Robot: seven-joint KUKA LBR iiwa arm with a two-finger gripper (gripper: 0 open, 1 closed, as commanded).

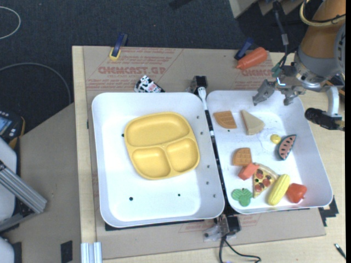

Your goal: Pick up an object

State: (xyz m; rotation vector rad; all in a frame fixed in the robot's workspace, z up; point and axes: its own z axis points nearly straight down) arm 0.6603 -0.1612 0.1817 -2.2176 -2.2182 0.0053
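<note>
Toys are lying scattered in the right bin, while the claw is hovering over that bin's far edge with its two fingers spread apart and nothing between them. Nearest to it, a cheese wedge is sitting just below and slightly left of the fingertips, with a toast slice lying beside it to the left. A watermelon slice is resting further toward the right wall, a small yellow piece sitting just beside it. Well apart from the claw, at the near end, a waffle-like square, a pizza slice, a corn cob, a red tomato-like piece and a green leafy piece are clustering together (several of them touching). The left bin is holding a yellow divided plate, tilted somewhat. On the desk beyond the bins, an orange carrot-shaped thing is lying near the arm.
</note>
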